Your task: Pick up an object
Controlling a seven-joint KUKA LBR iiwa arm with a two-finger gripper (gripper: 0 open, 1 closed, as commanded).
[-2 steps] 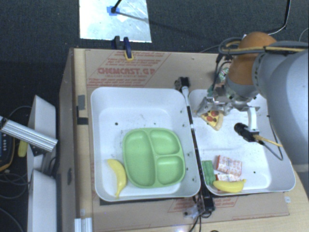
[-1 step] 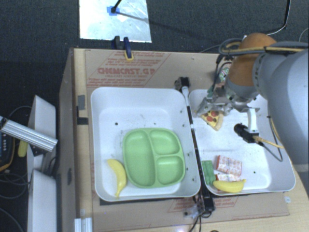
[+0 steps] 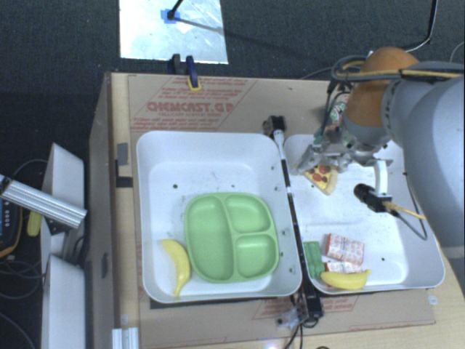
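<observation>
The pincer [image 3: 325,163] hangs low over the right bin [image 3: 410,249], close to that bin's back wall and to the dark divider [image 3: 288,195] between the two bins. The grey arm [image 3: 429,133] trails off from it toward the view's right. Directly under the pincer's tip, and seemingly touching it, lies a toy pizza slice [image 3: 322,178] with a yellow crust and red topping. The wrist hides the tip from this angle, so I cannot tell whether the pincer is apart, together or clamped on the slice. It may be pressing on the slice, but no grip shows.

Toward the view's bottom edge from the pincer, and well apart from it, a red-and-white packet [image 3: 342,248] lies flat in the same bin. Just beyond the packet, a yellow banana [image 3: 346,279] rests along the front wall. A green packet [image 3: 312,257] sits beside both, on the divider side.

Left of the pincer, across the divider, is the left bin [image 3: 167,158]. It holds a green divided plate [image 3: 231,236], down and to the left of the pincer. A second banana [image 3: 176,265] lies just beside the plate's far edge. Up and to the left of the pincer, the brown board [image 3: 190,107] under the bins shows red lettering.
</observation>
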